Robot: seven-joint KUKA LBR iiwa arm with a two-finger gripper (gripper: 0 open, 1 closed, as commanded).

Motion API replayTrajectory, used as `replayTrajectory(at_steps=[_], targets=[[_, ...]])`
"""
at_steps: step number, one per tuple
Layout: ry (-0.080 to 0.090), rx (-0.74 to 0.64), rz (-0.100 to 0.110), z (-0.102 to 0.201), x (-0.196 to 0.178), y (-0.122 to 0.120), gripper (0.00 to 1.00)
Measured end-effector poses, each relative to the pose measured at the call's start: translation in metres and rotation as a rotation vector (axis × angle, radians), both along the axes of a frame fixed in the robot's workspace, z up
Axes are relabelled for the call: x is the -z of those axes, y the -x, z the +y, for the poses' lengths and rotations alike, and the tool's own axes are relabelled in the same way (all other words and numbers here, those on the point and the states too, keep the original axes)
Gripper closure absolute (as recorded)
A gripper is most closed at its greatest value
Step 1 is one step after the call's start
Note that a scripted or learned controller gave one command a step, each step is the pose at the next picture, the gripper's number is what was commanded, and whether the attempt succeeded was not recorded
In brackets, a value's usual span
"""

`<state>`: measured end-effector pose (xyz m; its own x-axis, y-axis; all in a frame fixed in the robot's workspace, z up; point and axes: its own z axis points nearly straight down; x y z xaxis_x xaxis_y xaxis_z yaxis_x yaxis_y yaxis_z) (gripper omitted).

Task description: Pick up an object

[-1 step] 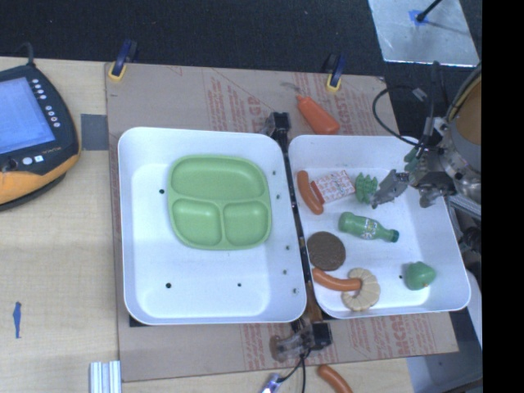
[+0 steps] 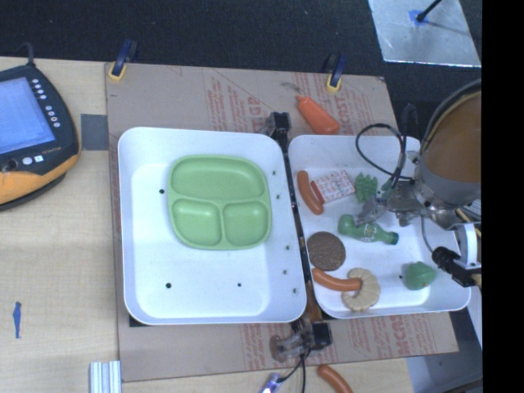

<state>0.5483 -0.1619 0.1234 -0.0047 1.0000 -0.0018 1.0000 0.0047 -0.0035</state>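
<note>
The landmark for all positions is the right bin [image 2: 327, 150].

Just outside the near edge of the right bin, an orange sausage-shaped piece [image 2: 336, 377] lies on the bench. Inside the bin, along its near wall, a tan ring-shaped piece [image 2: 361, 289] overlaps a hot dog [image 2: 332, 280]; a green rounded piece [image 2: 419, 275] sits toward the near right corner. A brown disc [image 2: 326, 250] lies at the bin's left side.

At mid-bin, the gripper [image 2: 372, 213] is low over a green bottle-like object [image 2: 368, 229] lying on its side. The finger spacing cannot be resolved, and contact with the object cannot be confirmed. The object rests on the bin floor, so the pick is judged not yet complete: closing, lifting and clearing the bin remain.

Farther in, a second sausage [image 2: 310, 191], a red-and-white packet [image 2: 335, 187] and a small green leafy piece [image 2: 365, 187] lie near the far left. Beyond the far wall, an orange carrot-like piece [image 2: 318, 115] rests on the cardboard.

Left of the right bin, the left bin [image 2: 147, 293] holds a green divided plate [image 2: 219, 201].
</note>
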Motion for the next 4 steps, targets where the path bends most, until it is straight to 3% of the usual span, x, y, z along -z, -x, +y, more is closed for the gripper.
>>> replayTrajectory(at_steps=[1, 2, 3, 4], targets=[[0.004, 0.000, -0.014, -0.002, 0.018, -0.033, 0.00], [0.000, 0.001, -0.007, -0.003, 0.028, -0.075, 0.00], [-0.002, 0.000, -0.001, -0.035, 0.031, -0.108, 0.00], [-0.002, -0.001, 0.001, 0.015, 0.020, -0.108, 0.00]])
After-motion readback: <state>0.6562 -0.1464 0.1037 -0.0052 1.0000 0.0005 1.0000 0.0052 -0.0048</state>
